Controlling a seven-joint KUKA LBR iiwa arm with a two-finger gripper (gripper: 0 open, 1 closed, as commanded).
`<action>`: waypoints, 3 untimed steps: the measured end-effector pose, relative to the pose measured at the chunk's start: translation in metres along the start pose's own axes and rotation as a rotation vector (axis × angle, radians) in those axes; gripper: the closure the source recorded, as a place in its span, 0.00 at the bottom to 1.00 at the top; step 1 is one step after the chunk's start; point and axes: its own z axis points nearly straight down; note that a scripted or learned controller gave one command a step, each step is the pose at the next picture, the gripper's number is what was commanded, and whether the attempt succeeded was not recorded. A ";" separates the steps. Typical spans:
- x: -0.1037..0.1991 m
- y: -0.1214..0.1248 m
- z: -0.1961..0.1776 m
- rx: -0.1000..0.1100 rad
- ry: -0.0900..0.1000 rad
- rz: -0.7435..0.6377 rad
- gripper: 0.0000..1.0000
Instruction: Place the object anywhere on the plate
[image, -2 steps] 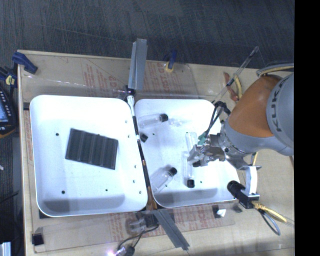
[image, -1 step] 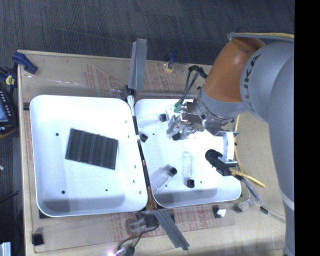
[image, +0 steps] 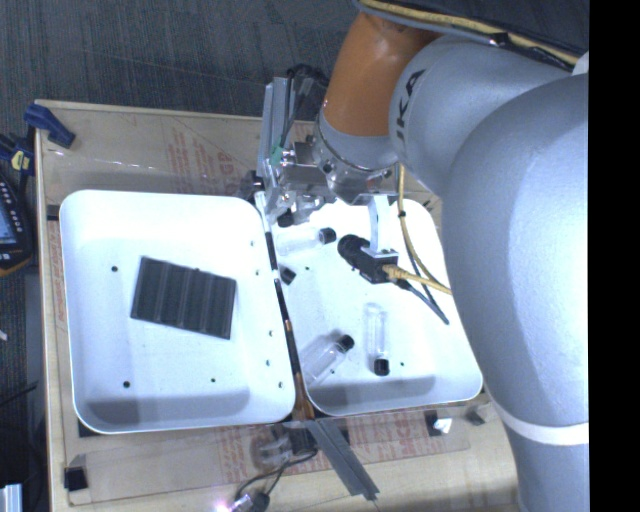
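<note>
**Vials in right bin, gripper at far edge**

Nearest me, I see two clear vials (image: 375, 340) in the right bin (image: 440, 385). The dark plate (image: 184, 297) sits in the left bin (image: 90, 400). Farther back, the gripper (image: 285, 205); I cannot tell its grip.

Bench, bins and clutter around them

Two white bins sit side by side on a pale wooden bench (image: 150, 150), the left bin (image: 70, 300) and right bin (image: 440, 385) touching along their inner rims. A blue clamp (image: 48, 124) grips the bench's far left corner. A black device (image: 10, 225) lies just off the left edge. A grey metal bar (image: 345, 465) slants across the bench's near edge, below the seam between the bins. Dark carpet (image: 150, 50) lies beyond the bench.
</note>
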 end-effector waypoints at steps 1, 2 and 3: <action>0.097 -0.055 0.055 0.005 -0.001 0.377 1.00; 0.149 -0.042 0.176 -0.002 0.002 0.558 1.00; 0.128 -0.056 0.173 -0.001 0.012 0.248 1.00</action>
